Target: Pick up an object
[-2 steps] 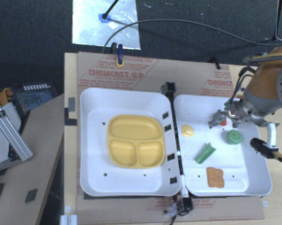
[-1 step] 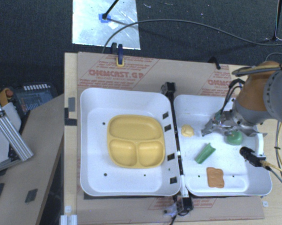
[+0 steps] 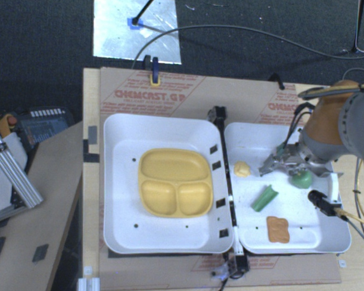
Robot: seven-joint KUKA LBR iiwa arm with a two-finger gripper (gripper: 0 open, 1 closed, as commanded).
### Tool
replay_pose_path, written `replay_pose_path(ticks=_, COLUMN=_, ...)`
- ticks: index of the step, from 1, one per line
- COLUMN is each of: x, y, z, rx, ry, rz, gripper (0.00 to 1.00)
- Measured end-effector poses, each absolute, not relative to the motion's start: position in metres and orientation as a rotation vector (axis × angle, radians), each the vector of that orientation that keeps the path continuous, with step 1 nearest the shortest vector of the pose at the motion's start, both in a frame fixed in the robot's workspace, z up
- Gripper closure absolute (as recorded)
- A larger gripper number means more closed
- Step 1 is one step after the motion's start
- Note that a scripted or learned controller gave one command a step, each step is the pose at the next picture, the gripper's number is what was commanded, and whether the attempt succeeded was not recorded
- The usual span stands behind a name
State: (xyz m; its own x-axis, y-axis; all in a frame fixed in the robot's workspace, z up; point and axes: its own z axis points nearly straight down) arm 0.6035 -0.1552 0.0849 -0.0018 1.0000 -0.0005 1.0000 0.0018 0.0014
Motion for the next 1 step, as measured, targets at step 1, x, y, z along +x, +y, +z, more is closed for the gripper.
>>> replay_pose_path(ticks=1, x=0.6046, y=-0.1555, z=0.0963, rx=2.216, ry=2.220, rz=0.004, gripper=1.00)
